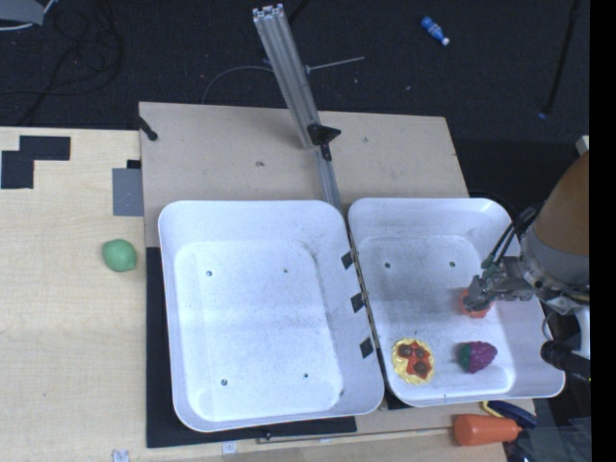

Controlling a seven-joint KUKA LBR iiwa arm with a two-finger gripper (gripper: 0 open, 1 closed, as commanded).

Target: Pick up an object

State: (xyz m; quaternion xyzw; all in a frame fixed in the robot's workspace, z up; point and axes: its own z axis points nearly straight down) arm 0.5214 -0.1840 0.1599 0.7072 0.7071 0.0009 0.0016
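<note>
1. Nearest to the camera, an orange carrot-like toy (486, 428) lies on the bench just outside the right bin (423, 221).
2. Inside this bin, near its front wall, a small yellow pizza toy (413, 361) with red spots lies flat; beside it sits a purple, bumpy grape-like toy (476, 356).
3. Further back, the gripper (478, 296) is low over a small orange-red object (474, 305), which lies directly under its tip. I cannot tell how the gripper is set or whether it holds the object.
4. The left bin (183, 229) is smooth white plastic.
5. Far left, a round green ball (120, 255) rests on the wooden bench.
</note>
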